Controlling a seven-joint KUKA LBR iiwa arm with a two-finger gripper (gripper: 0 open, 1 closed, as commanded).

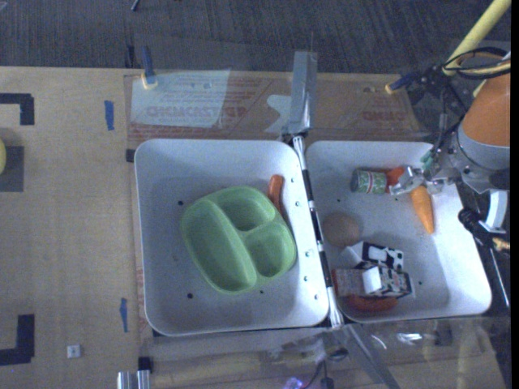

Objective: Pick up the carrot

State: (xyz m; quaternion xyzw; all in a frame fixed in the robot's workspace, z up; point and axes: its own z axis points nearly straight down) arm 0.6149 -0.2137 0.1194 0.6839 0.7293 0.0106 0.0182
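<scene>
Carrot [422, 209] in the right bin [462, 282], tool [415, 181] at its top end.

The carrot lies tilted on the right bin's floor, in the bin's upper right part, its thick end up by the tool and its tip pointing down. The tool sits right at that thick end; whether it is apart, together or clamped on the carrot cannot be told from this view. Just left of the carrot lies a small can [370, 181] on its side. Lower left of the carrot rests a brownish round thing [341, 229], and below that a black-and-white carton [381, 259] with a red box [369, 284]. Far left of the carrot, the left bin [162, 177] holds a green divided plate [237, 238] and a small orange piece [276, 190] by the dividing wall.
</scene>
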